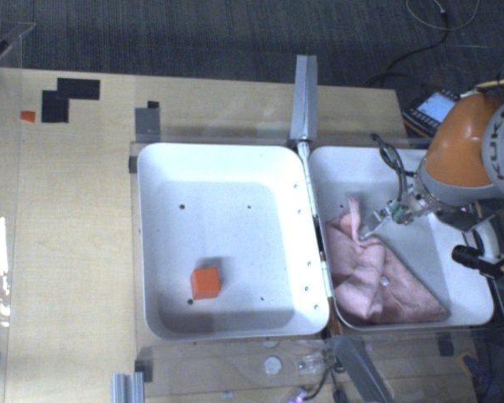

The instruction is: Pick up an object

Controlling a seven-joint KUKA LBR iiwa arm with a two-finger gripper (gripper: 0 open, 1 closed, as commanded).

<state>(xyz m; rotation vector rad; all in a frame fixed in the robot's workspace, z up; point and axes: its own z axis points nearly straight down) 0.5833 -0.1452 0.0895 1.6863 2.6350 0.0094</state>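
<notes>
I see a pink cloth (371, 271) crumpled in the right bin (462, 313). My gripper (368, 230) sits at its upper edge; I cannot tell its state. An orange block (206, 283) lies in the left bin (218, 166) on the desk (59, 250).

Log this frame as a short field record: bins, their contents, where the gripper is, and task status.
left bin: holds an orange block, near its front left
right bin: holds a pink cloth, crumpled along its left and front
gripper: low over the right bin, at the upper edge of the pink cloth
jaws: too small to read
arm: reaches in from the right, orange band above the wrist
task status: nothing seen lifted; both things lie in their bins
</notes>
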